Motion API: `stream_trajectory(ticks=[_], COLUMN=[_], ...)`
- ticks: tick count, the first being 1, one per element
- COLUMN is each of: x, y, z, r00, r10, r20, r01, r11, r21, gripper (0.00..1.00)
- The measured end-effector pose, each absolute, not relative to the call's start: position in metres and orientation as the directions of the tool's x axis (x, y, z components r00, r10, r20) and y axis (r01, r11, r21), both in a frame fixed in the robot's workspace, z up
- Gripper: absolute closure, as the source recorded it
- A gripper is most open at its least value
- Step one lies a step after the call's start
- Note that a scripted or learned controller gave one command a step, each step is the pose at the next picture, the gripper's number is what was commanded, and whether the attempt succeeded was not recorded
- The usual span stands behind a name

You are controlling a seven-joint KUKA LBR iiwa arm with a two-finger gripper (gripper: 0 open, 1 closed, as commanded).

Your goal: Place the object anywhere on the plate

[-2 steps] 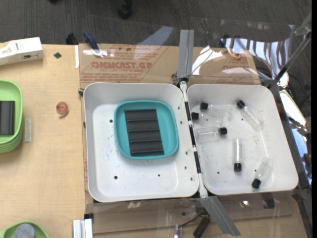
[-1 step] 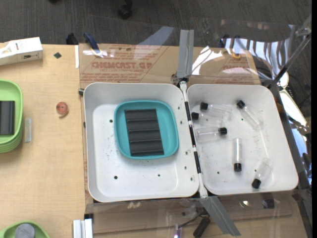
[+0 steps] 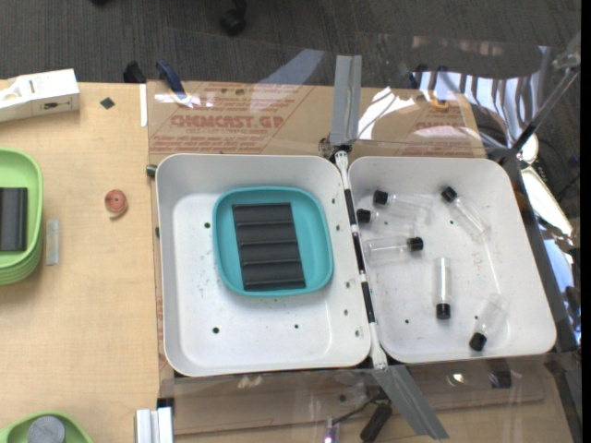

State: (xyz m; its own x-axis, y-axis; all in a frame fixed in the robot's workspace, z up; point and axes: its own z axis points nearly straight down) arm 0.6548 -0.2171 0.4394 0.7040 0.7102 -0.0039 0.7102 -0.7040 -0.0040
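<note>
A teal square plate (image 3: 318, 247) lies in the left white bin (image 3: 185, 284). A dark ridged block (image 3: 268, 245) rests in the plate's middle. The right white bin (image 3: 517, 257) holds several clear plastic vials with black caps: one near its top right (image 3: 462, 209), one at its middle left (image 3: 392, 245), one upright in the picture at centre (image 3: 442, 290), one at the bottom right (image 3: 488, 326), and a pair at the top left (image 3: 388, 203).
A steel divider post (image 3: 345, 100) rises behind the seam between the bins. Cardboard (image 3: 240, 118) lies behind the left bin. On the wooden bench to the left sit a green tray (image 3: 23, 215), a small pink disc (image 3: 114, 202) and a white box (image 3: 37, 93).
</note>
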Motion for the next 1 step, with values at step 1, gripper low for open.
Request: stream_trajectory(ticks=[1], x=[0.6554], y=[-0.2150], z=[0.4400], r00=[0.781], r10=[0.625], r20=[-0.003], r01=[0.625], r11=[-0.781], r21=[-0.003], gripper=[0.00])
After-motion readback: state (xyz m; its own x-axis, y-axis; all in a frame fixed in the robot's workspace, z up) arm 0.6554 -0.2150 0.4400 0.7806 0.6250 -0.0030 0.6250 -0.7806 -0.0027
